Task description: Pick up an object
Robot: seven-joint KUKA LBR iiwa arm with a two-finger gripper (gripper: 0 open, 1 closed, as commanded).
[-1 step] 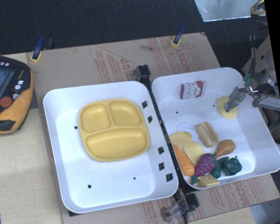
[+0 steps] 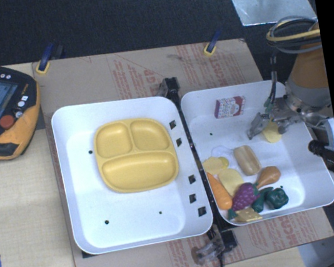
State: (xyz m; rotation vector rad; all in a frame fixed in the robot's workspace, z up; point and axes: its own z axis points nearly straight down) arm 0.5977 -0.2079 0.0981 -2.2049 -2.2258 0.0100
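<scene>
Now the gripper (image 2: 266, 127) hangs low in the right bin (image 2: 204, 107).
Its fingers spread wide, gripping nothing; a small yellow piece (image 2: 272, 135) lies just beside one finger, on the bin floor.

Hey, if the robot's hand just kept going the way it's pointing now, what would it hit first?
The hand points leftward and down into the right bin. A small yellow piece sits right by its fingertips; beyond that, probably bare bin floor short of the red-and-white packet. Its height above the floor is unclear.
</scene>
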